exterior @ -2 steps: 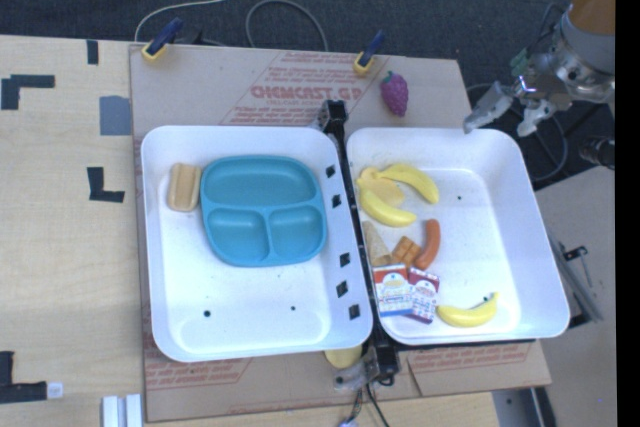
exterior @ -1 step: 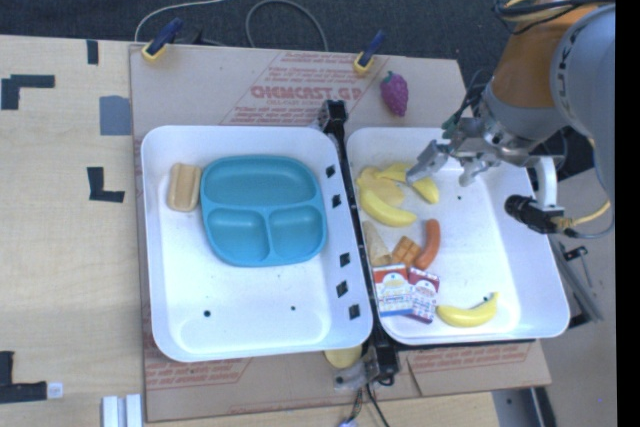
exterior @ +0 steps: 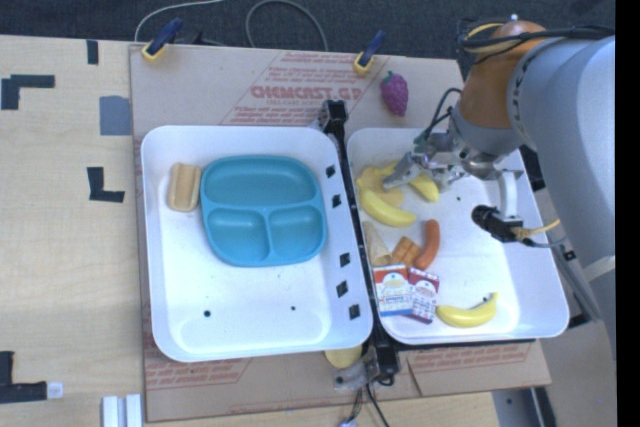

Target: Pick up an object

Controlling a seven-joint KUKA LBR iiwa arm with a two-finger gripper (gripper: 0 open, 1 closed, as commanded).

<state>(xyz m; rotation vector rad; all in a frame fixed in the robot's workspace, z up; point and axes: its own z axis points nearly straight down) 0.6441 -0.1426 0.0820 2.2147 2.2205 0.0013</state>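
My fingers [exterior: 412, 170] hang low over the upper part of the right bin [exterior: 540, 310], but from above their tips blur into the fruit beneath, so I cannot tell whether they stand wide or narrow, or whether anything sits between them. Directly under and just beside them lie two bananas [exterior: 385, 200], curved against each other near the bin's dividing wall; a small yellow piece [exterior: 426, 189] sits right at my tips. These look like my likeliest target, since my wrist is angled down toward them.

Further toward the near edge of the bin from me are orange carrot sticks [exterior: 404, 249] and a reddish sausage [exterior: 430, 243], close together, then a small printed carton [exterior: 405, 295] and another banana [exterior: 468, 313] near the bottom wall. All are apart from my tips.

Beyond the divider, well away from me, the left bin [exterior: 165, 315] holds a blue compartment plate [exterior: 264, 210] with a tan bread slice [exterior: 183, 186] beside it. A purple grape bunch [exterior: 394, 92] lies outside the bins on the cardboard, behind me.

I judge the grasp not yet proven; the crowding against the wall could make the bananas slip.
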